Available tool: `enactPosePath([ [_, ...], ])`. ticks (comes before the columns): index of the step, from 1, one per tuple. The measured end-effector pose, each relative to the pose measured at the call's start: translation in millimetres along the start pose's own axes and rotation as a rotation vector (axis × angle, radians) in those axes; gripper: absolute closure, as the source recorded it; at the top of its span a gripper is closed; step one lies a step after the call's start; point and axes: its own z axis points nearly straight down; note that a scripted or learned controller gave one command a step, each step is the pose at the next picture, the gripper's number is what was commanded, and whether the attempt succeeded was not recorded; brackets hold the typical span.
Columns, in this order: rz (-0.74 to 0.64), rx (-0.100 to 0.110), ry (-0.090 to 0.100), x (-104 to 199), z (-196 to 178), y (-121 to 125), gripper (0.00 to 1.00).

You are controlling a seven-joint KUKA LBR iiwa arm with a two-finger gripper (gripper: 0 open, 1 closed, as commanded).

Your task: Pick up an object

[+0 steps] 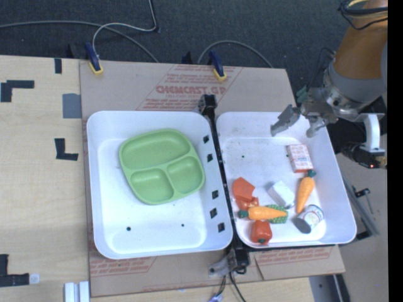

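Small box [299, 156] — red and white carton, lying flat near the right wall of the right bin [252, 126]. Judged light and stiff, faces likely slick; best taken across its narrow width. Gripper [297, 123] hovers just above and behind it, fingers spread wide, nothing between them. Further off, toward the bin's front: upright carrot [305, 192], second carrot [267, 213] lying flat, tin can [310, 218], red pieces. Left bin [101, 168] — green divided plate [162, 165].
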Motion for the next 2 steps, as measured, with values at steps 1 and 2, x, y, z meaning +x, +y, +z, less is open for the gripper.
enactPosePath([
  [1,0.001,-0.004,-0.001,-100,175,-28,0.0],
  [2,0.001,-0.006,-0.002,-88,192,-85,0.0],
])
